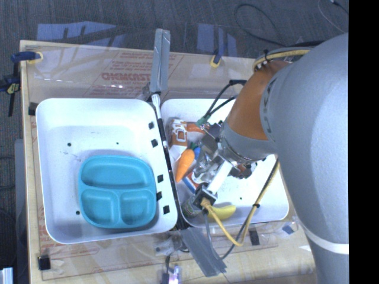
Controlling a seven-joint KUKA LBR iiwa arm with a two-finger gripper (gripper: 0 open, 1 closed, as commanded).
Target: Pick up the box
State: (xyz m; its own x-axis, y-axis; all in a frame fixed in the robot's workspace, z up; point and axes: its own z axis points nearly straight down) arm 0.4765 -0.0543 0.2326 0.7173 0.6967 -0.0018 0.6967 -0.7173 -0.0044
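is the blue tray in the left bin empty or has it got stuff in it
Empty: all three compartments of the blue tray show bare blue.

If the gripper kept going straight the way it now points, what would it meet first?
Likely the orange carrot just ahead of the gripper, by the right bin's left wall, not the box; depth is unclear.

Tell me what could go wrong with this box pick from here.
The box sits close to the left wall of the right bin; the gripper may strike that wall.
The carrot lies right beside the box, so the gripper might grab or shove it instead.
The arm covers much of the right bin, so things under it could get bumped.
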